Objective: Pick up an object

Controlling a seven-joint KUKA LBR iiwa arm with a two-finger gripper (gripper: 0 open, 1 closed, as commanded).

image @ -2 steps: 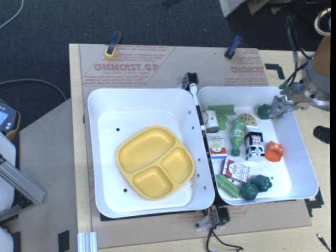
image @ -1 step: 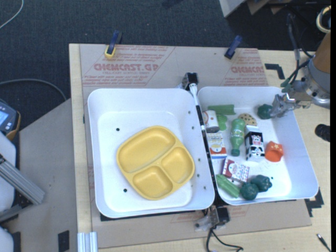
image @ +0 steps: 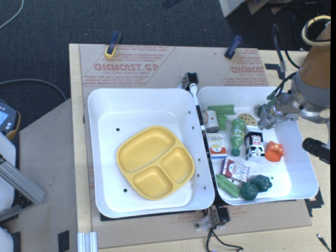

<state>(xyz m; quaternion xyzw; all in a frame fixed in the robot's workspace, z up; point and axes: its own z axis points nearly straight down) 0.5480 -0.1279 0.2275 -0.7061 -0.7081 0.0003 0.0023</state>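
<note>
The right bin (image: pixel 294 177) holds several small items: a green bar (image: pixel 220 109), a small can (image: pixel 211 120), a green bottle (image: pixel 238 135), a cookie (image: pixel 248 119), a white carton (image: pixel 216 144), a black-and-white box (image: pixel 255 145), an orange piece (image: pixel 273 151), a red-and-white packet (image: pixel 235 171), a green pepper piece (image: pixel 227 185) and broccoli (image: pixel 255 187). My gripper (image: pixel 268 116) hangs over the upper right of this bin, just right of the cookie and above the black-and-white box. I see nothing held in it.
The left bin (image: pixel 105 109) contains a yellow three-compartment plate (image: pixel 155 162). Clamps (image: pixel 111 44) (image: pixel 233 46) sit at the bench's back edge. A black part (image: pixel 318 148) juts in over the right bin's right rim.
</note>
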